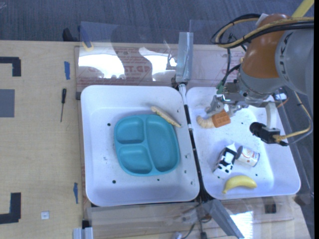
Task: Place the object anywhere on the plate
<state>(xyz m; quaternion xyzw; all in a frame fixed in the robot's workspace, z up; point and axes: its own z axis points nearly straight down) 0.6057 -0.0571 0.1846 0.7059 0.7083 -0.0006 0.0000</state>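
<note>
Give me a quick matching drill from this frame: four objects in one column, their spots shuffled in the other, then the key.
Things:
1. blue plate
2. banana
3. orange block
4. screwdriver

Places:
A. on the bench, outside both bins
B. near front of the right bin
C. middle of the left bin
D. right bin, just under the gripper

Pairs: 1-C, 2-B, 3-D, 4-A
</note>
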